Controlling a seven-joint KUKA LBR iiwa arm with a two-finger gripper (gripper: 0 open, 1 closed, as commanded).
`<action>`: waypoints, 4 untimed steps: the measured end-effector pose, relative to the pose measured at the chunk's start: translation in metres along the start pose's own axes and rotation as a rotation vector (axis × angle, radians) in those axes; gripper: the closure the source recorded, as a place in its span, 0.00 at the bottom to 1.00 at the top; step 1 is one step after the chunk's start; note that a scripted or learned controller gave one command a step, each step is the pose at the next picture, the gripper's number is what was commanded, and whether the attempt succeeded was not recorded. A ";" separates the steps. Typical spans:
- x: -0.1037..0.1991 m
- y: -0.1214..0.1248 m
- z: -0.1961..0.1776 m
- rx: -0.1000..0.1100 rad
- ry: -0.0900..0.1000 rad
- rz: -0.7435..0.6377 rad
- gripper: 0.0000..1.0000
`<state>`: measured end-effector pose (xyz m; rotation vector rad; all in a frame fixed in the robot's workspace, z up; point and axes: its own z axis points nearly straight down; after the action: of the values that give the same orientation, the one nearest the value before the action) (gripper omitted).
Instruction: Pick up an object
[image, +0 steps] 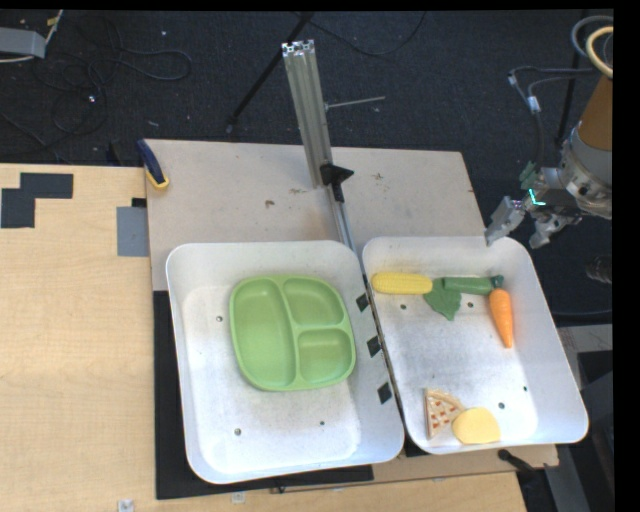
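Robotics lab, bench (400, 180) with white bins (190, 300), floor cables (120, 60)

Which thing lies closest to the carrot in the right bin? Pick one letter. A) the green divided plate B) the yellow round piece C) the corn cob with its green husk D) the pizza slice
C: the corn cob has its green husk reaching almost to the top of the carrot in the right bin, while the pizza slice and yellow round piece lie near the bin's front edge and the green divided plate sits in the left bin.

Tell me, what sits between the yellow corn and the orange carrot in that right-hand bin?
In the camera view, a green piece, likely the corn's husk or a toy leaf, lies between it and the carrot, its right end close to the carrot's top.
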<state>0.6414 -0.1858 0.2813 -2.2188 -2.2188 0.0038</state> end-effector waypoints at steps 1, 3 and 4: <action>0.000 0.001 -0.001 -0.003 -0.001 0.000 0.00; -0.005 -0.009 0.121 0.002 0.000 0.000 0.00; -0.008 -0.018 0.180 0.004 0.001 0.000 0.00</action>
<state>0.6225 -0.1935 0.1016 -2.2169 -2.2164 0.0072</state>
